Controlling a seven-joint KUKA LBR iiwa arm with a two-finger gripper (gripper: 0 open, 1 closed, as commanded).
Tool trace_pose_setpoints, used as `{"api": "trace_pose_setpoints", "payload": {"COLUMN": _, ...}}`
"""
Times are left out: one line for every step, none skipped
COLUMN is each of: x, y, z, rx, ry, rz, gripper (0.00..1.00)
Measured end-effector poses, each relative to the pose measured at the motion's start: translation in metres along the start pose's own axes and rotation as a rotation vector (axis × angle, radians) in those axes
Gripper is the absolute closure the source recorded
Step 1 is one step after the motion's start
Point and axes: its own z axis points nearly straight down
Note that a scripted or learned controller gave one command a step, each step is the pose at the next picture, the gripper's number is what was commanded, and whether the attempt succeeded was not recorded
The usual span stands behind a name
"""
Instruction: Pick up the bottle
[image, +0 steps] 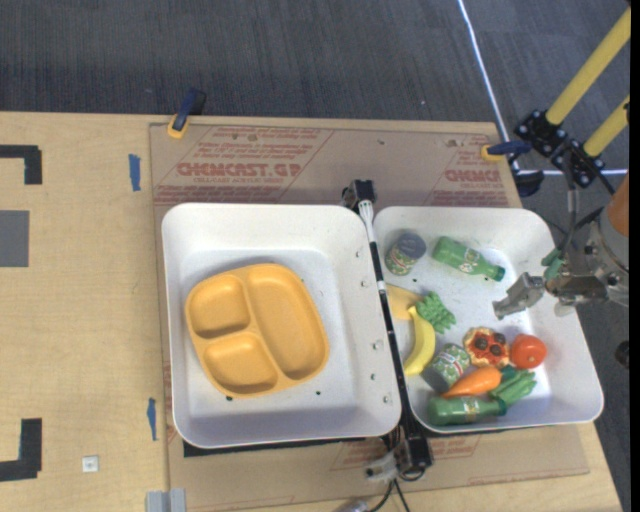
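A green bottle (467, 258) with a label lies on its side in the upper part of the right bin (575, 375), neck pointing right. My gripper (535, 279) hangs over the bin's right side, a little to the right of and below the bottle, apart from it. Its fingers (518, 297) are spread, with nothing between them. A second green bottle-like item (462, 409) lies along the bin's front wall under a carrot (470, 381).
The right bin also holds a can (404, 253), a banana (421, 338), a green leafy toy (435, 310), a tomato (528, 351), a pizza slice (487, 343) and a small can (449, 363). The left bin (190, 240) holds a yellow divided plate (256, 327).
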Motion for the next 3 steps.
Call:
{"api": "trace_pose_setpoints", "payload": {"x": 0.016, "y": 0.058, "z": 0.101, "rx": 0.002, "ry": 0.0, "rz": 0.124, "gripper": 0.0}}
{"api": "trace_pose_setpoints", "payload": {"x": 0.035, "y": 0.078, "z": 0.173, "rx": -0.006, "ry": 0.002, "rz": 0.399, "gripper": 0.0}}
{"api": "trace_pose_setpoints", "payload": {"x": 0.035, "y": 0.083, "z": 0.159, "rx": -0.02, "ry": 0.004, "rz": 0.399, "gripper": 1.0}}
